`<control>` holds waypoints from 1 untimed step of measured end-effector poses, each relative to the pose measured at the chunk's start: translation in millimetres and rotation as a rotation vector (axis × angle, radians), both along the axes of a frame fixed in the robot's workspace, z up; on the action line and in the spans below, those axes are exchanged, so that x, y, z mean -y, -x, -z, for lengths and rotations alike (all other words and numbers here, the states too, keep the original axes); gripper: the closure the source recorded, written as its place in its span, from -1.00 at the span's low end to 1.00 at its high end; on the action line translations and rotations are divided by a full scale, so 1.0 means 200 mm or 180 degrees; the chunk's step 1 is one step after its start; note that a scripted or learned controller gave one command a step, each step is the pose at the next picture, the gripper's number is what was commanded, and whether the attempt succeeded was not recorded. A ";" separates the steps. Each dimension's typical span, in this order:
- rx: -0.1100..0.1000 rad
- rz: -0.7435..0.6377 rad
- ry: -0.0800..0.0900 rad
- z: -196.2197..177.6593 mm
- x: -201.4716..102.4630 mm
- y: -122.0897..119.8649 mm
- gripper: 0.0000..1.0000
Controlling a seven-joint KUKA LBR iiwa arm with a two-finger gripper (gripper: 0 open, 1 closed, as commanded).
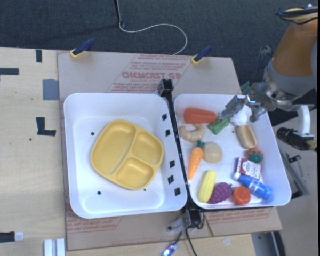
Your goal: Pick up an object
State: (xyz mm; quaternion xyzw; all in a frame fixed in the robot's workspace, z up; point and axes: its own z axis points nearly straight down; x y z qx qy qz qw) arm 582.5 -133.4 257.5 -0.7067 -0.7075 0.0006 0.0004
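Ideally we lower the arm's grey two-finger hand [239, 110], jaws spread wide and empty at upper right, squarely over the small green plastic toy piece [219, 125] before closing.

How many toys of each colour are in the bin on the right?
Orange or red: 4 (chili, carrot, tomato, strawberry)
Tan: 3 (peanut, potato, bread roll)
Yellow: 1 (corn)
Purple: 1 (grapes)
Blue: 1 (bottle)
Total: 10
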 end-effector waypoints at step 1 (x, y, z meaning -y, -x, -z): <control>0.0064 -0.0014 0.0006 -1.24 -0.23 0.08 -1.00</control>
